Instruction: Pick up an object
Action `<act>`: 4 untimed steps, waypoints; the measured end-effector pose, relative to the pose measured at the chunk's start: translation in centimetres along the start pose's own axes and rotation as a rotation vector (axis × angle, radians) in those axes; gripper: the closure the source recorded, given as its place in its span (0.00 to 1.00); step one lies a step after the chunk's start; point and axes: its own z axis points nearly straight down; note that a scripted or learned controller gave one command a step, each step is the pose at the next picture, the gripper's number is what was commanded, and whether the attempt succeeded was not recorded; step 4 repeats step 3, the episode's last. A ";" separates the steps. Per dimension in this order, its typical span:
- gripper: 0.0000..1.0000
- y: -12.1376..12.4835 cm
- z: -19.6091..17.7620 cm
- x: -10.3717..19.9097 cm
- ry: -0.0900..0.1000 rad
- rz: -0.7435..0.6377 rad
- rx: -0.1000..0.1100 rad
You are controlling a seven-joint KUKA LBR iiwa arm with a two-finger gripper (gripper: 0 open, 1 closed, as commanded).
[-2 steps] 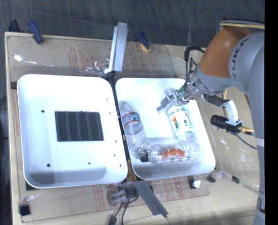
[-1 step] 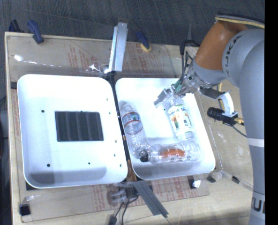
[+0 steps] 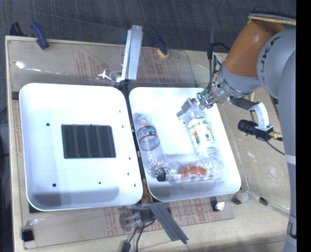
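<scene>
The end effector (image 3: 193, 107) hangs low over the far part of the right bin (image 3: 163, 100), just at the cap end of a white-labelled bottle (image 3: 202, 133) that lies along the bin's right side; whether it is wide, narrow or gripping anything I cannot tell, since its tip blurs into the bottle's top; the step in hand looks like the descent onto that bottle; to do it well the end effector should straddle the bottle across its width, not along it, and close on the body below the cap, where the round plastic is less likely to roll or squirt out; a clear water bottle (image 3: 148, 140) lies along the bin's left side and a clear bottle with orange contents (image 3: 189, 172) along the near wall, so a straight lift avoids both; the left bin (image 3: 34, 104) bears a dark ribbed panel (image 3: 88, 141); the label shows green and orange marks, but no writing is legible.
</scene>
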 end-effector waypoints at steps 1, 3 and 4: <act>0.00 0.9 6.2 -0.1 0.004 -0.277 0.004; 0.00 1.2 3.0 -0.5 -0.001 -0.214 0.000; 0.00 1.2 3.0 -0.5 -0.001 -0.214 0.000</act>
